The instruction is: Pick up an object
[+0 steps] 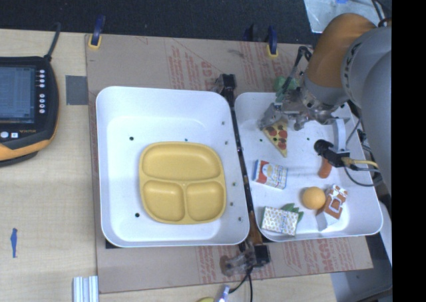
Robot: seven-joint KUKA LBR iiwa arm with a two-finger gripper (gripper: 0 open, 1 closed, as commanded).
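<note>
Camera view: tool (278,116) beside pizza slice (277,137), orange (313,197) well apart.

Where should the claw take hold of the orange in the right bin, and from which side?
Grip the orange across its widest middle, coming straight down from above. It is round and sits on the floor of the right bin, so no side suits better by shape. Set the fingers near-to-far: the small carton crowds its right side, while the bin floor above it looks freer.
</note>
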